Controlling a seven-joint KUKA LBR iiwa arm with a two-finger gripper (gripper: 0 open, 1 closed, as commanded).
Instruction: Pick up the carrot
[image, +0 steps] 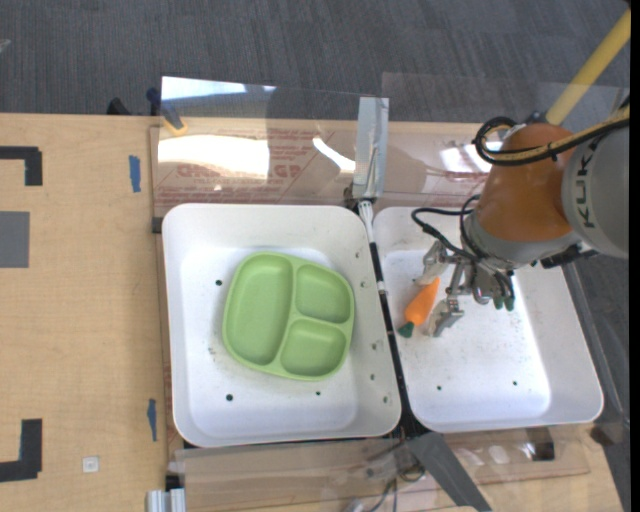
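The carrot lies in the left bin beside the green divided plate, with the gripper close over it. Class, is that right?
Not quite. The camera view shows the carrot in the right bin, near its left wall, with the gripper close over it. The green divided plate sits alone in the left bin.

Green three-compartment plate (288, 317) lying in left white bin (190, 300); right white bin (530, 380) just beside it
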